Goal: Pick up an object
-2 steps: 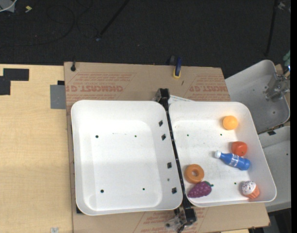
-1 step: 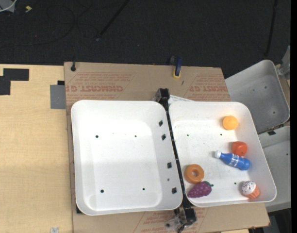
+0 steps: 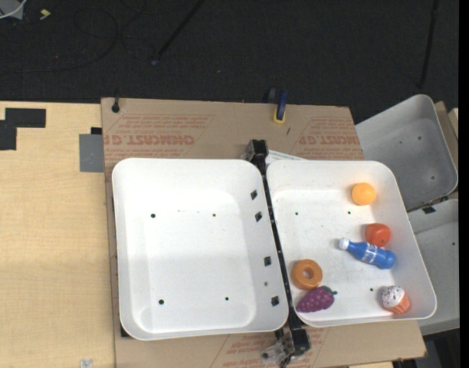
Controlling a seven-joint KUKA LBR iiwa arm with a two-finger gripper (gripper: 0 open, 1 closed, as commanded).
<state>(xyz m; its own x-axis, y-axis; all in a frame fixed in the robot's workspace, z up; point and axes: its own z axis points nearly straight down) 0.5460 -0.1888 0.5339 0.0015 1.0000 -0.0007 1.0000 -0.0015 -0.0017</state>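
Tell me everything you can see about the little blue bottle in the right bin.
The blue bottle is a small toy that looks like plastic, with a white cap at its left end and a pale label around its middle. It lies on its side on the floor of the right bin, slanting down toward the right. Its upper right side meets or nearly meets the orange-red toy; whether they touch is unclear. The orange ring lies apart, lower left.

Toys [image 3: 370, 254] crowding right bin's [image 3: 326, 179] near side.
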